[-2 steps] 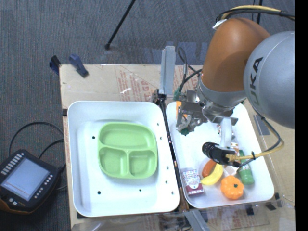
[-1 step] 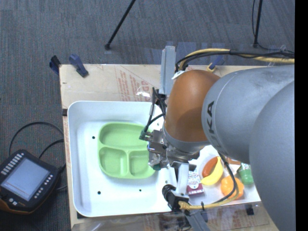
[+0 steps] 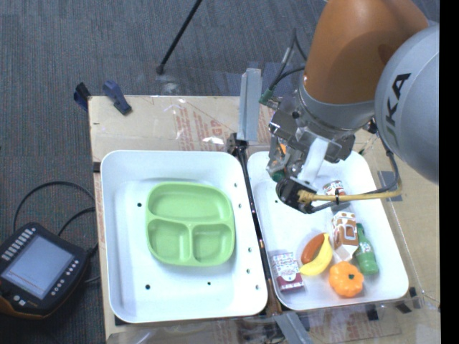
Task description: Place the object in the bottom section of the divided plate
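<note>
While tool (image 3: 285,170) hovers near left rim of right bin (image 3: 288,229), grip unreadable; divided plate (image 3: 190,224) centered, left bin (image 3: 123,264).

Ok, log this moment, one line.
gripper: over right bin | divided plate: left bin | toys: right bin, near side | grasp: unclear

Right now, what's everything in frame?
left bin: 1, white, bench left
right bin: 1, white, bench right
divided plate: 1, green, in left bin
carton: 1, red-white, right bin, near-left corner
banana: 1, yellow, right bin, beside carton
oval piece: 1, orange-red, on banana
pumpkin: 1, orange, right bin, near edge
bottle: 1, green, right bin, beside pumpkin
house-shaped box: 1, brown-white, right bin, middle
pendant: 1, dark, floor left
clamps: 2, blue, bench's far-left corner
arm: 1, grey-orange, from right
gripper: 1, grey, above right bin's far end
</note>
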`<state>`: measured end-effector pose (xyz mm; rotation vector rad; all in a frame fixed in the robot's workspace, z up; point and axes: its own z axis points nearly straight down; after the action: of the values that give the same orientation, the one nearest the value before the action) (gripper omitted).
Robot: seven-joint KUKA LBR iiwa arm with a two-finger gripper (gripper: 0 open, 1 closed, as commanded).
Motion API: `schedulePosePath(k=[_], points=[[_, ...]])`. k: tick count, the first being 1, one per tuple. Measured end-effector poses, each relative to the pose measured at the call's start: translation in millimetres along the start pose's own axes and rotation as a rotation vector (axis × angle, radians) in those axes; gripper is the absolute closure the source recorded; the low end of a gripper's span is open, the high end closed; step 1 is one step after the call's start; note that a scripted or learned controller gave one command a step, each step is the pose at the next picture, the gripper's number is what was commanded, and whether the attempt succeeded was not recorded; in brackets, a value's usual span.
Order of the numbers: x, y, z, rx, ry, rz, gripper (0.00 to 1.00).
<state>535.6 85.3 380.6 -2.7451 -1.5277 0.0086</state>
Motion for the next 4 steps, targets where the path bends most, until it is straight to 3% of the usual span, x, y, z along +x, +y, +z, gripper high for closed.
schedulePosePath(k=[1,2,3,4], points=[[-16,-41,70,0.003,-0.003,0.314,1.0],[1,-72,242,0.008,-0.001,0.202,1.0],[30,-38,282,0.002,0.015,0.385,1.0],[63,57,195,0.002,0.002,0.592,1.0]])
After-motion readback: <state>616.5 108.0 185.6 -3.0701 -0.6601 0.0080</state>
